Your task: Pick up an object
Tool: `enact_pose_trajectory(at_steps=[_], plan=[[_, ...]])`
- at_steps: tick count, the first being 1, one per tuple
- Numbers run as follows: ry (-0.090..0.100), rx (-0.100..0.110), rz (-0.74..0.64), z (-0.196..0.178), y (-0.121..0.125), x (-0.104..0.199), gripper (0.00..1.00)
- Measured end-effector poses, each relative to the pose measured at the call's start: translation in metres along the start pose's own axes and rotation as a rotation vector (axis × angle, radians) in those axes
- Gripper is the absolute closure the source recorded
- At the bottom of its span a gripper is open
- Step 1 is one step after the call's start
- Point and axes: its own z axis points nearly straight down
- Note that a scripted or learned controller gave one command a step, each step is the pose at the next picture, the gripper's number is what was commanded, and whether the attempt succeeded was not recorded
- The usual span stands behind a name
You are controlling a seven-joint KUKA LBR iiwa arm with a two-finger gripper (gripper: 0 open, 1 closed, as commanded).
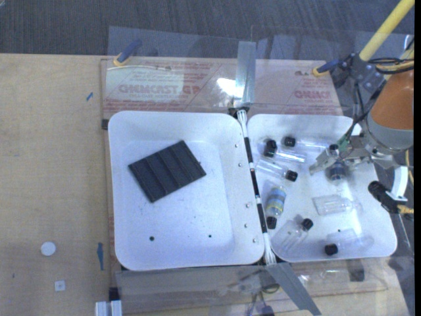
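Two shallow white bins are seen side by side on the bench. In the left bin (131,242) a dark ribbed mat (167,170) lies at about ten o'clock from that bin's centre. The right bin (388,242) is scattered with clear vials with black caps: a capped vial (279,170) at nine o'clock, a vial with a blue label (275,201) at about eight o'clock against the divider, a tilted vial (293,232) at seven o'clock, and a clear vial (332,205) near the centre.

The gripper (337,165) is lowered into the right bin at about one o'clock from its centre, the arm entering from three o'clock. A small dark-capped item (337,172) sits directly under the gripper, but whether the fingers are spread, closed, or clamped on it cannot be told; the metal parts blur together there.

The task is judged to be at the grasp attempt. Nothing is seen lifted clear of the bin floor, so a secured hold and the lift remain to be done.
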Motion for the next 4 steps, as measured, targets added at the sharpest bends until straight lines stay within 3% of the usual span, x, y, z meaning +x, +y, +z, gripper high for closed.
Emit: enact_pose_trajectory(at_steps=[2,4], plan=[[-0.003,-0.013,-0.076,0.0104,-0.0043,0.0024,0.00],[-0.006,-0.011,-0.147,0.0107,-0.0078,0.0016,0.00]])
